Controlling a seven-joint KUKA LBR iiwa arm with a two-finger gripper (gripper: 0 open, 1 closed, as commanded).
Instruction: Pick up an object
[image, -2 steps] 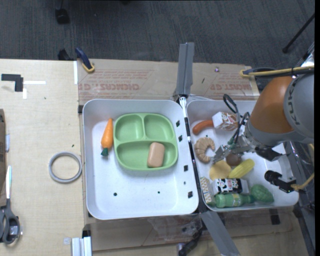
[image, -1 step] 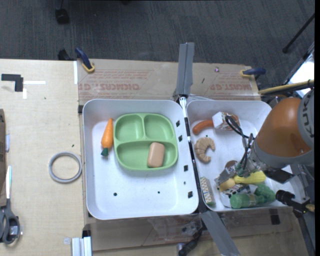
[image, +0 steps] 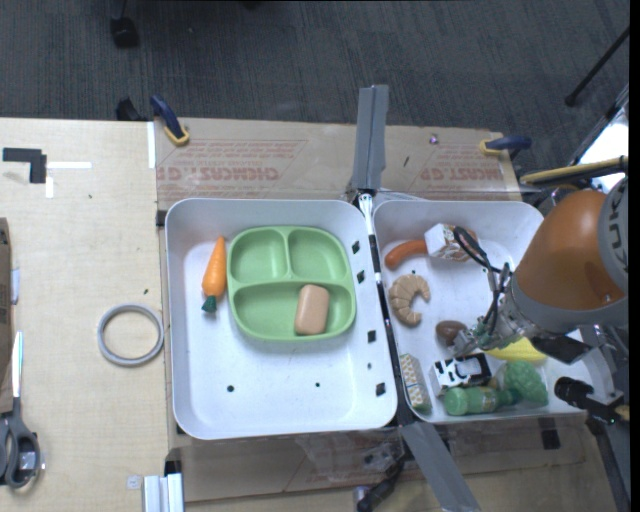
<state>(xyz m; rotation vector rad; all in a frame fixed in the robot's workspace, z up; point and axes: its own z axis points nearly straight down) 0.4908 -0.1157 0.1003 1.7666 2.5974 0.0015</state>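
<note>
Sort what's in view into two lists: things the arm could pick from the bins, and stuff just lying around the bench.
Pickable, in the bins:
carrot
bread roll on the green plate
croissant
sausage
green bottle
banana

Lying about, on the bench:
tape ring
scissors
clamps

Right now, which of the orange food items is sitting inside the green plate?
The bread-like loaf, in the green plate's wide front compartment. The carrot lies beside the plate; the sausage is in the other bin.

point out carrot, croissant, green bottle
carrot (image: 214, 264), camera view, mid orange body
croissant (image: 410, 298), camera view, middle of the curve
green bottle (image: 476, 401), camera view, bottle body
</note>
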